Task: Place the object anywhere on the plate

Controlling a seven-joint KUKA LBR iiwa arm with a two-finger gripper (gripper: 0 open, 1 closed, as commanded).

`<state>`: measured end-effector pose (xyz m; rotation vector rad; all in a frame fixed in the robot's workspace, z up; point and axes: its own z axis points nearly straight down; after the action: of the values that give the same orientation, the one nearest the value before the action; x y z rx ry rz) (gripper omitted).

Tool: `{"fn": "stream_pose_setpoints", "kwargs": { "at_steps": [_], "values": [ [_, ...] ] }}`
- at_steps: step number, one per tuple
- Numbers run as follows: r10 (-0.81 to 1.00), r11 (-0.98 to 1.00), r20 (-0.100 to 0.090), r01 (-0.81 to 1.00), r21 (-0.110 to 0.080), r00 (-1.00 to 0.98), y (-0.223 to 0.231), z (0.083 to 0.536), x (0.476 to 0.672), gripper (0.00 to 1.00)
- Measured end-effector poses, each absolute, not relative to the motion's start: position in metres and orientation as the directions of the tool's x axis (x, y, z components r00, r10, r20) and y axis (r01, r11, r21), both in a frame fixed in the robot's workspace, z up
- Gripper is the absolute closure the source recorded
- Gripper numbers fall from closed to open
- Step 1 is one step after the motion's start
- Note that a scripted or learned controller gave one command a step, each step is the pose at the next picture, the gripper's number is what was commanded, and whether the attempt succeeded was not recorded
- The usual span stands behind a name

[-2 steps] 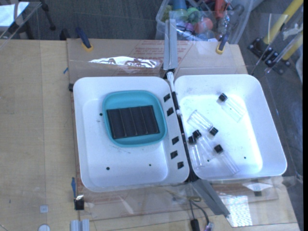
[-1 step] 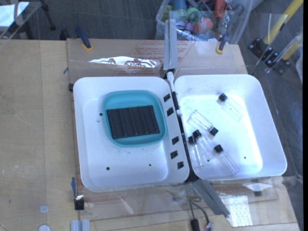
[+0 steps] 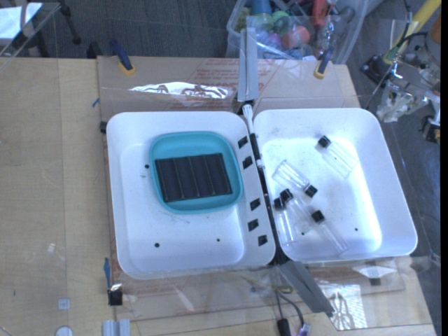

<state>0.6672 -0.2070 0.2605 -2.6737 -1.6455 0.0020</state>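
Bins sit edge to edge, and the left bin (image 3: 133,247) has bare white floor at 6 o'clock of the teal plate (image 3: 194,145), which lies a bit toward 12 with a dark ribbed insert (image 3: 192,177) in it. The objects are small clear vials with black caps, all in the right bin (image 3: 392,208). One vial (image 3: 334,154) lies alone toward 12 o'clock. The other vials (image 3: 297,201) are jumbled near the centre and toward 8, close to the shared wall. Can't tell how open the gripper is or whether it's got anything.
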Motion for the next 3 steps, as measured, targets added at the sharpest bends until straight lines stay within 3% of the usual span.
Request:
{"fn": "stream_pose_setpoints", "kwargs": {
  "at_steps": [1, 2, 3],
  "values": [
    [0.899, -0.438, 0.0, 0.899, -0.003, 0.438, -0.212, 0.156, 0.664, 1.0],
    [0.9, -0.435, 0.007, 0.9, -0.003, 0.435, -0.209, 0.156, 0.666, 0.0],
    [0.862, -0.507, 0.0, 0.862, 0.002, 0.507, -0.217, 0.24, 0.667, 0.0]
  ]
}}
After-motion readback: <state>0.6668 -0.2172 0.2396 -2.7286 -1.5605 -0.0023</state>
